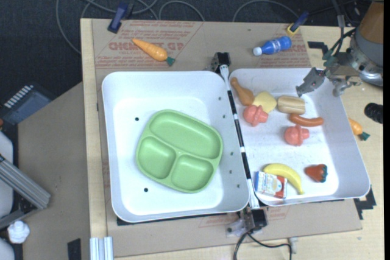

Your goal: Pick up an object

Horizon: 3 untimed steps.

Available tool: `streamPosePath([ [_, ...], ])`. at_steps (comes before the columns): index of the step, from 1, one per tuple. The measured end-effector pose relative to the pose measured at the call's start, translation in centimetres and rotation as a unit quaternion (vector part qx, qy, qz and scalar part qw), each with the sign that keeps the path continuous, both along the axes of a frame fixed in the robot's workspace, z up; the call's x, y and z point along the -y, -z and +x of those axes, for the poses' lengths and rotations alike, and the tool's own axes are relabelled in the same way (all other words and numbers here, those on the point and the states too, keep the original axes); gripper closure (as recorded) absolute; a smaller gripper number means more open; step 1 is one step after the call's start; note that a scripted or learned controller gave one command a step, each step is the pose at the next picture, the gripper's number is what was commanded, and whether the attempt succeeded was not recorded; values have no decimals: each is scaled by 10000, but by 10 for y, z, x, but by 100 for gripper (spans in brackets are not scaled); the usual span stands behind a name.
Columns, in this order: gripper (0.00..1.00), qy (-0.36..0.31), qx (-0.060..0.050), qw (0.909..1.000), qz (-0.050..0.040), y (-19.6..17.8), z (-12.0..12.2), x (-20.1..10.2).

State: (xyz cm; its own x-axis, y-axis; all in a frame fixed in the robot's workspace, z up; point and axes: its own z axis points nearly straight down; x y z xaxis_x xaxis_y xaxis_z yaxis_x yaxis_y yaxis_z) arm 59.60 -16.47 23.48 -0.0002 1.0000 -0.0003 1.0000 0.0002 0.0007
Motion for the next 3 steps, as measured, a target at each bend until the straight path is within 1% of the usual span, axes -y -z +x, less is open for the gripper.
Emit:
streamPosePath([
  [1,0,4,-11,10000,3,98,-45,-28],
  [2,0,3,-14,10000,5,151,-38,-24],
  [3,0,-2,-12,10000,8,150,-54,-65],
])
